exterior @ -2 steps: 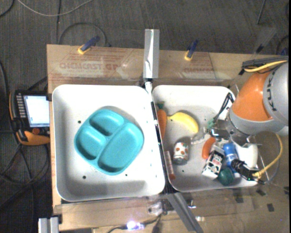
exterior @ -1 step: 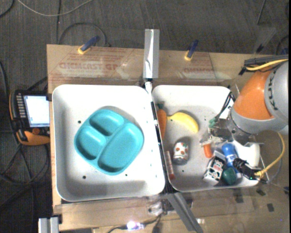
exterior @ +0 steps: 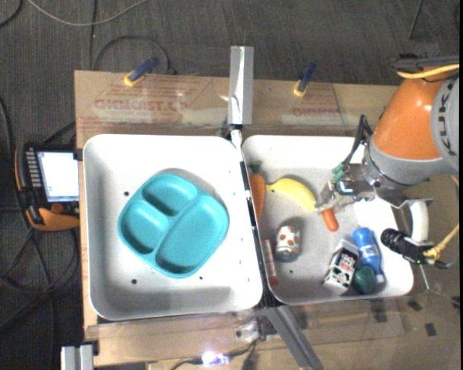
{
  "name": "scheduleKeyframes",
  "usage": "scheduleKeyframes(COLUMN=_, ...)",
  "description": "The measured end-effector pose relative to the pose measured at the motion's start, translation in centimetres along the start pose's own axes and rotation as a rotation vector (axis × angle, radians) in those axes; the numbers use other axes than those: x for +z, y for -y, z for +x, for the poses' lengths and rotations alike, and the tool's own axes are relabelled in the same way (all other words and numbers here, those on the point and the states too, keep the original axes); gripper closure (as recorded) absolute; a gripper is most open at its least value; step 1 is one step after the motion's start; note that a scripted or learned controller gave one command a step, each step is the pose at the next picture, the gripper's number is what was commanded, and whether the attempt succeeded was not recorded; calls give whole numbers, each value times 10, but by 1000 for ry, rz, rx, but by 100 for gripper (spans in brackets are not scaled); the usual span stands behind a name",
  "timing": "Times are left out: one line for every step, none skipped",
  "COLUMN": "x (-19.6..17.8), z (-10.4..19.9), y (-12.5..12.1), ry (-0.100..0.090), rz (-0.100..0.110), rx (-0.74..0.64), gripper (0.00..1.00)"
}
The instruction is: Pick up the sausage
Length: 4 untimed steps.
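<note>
Camera view gives you the right bin (exterior: 309, 149) with the arm's jaws (exterior: 329, 203) low between a banana (exterior: 292, 191) and a blue bottle (exterior: 367, 250). The sausage (exterior: 329, 219), short and orange-red, sits pinched at its upper end between them. In the left bin (exterior: 100, 206) lies a teal divided plate (exterior: 174, 223).

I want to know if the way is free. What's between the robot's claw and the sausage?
In the camera view, a small spotted cup lies between the gripper and the sausage.
</note>
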<state>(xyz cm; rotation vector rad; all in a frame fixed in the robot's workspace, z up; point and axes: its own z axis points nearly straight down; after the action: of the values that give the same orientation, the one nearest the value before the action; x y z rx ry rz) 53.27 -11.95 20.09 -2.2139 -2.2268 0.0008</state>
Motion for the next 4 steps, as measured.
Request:
scheduleKeyframes(x=0, z=0, y=0, ry=0, rz=0, rx=0, gripper=0)
scheduleKeyframes(x=78, z=-25, y=-35, ry=4, rz=3, rx=66, gripper=0)
scheduleKeyframes(x=110, z=-30, y=-33, ry=4, rz=-17, rx=60, gripper=0)
scheduleKeyframes(x=100, z=-29, y=-34, ry=2, rz=-18, rx=60, gripper=100)
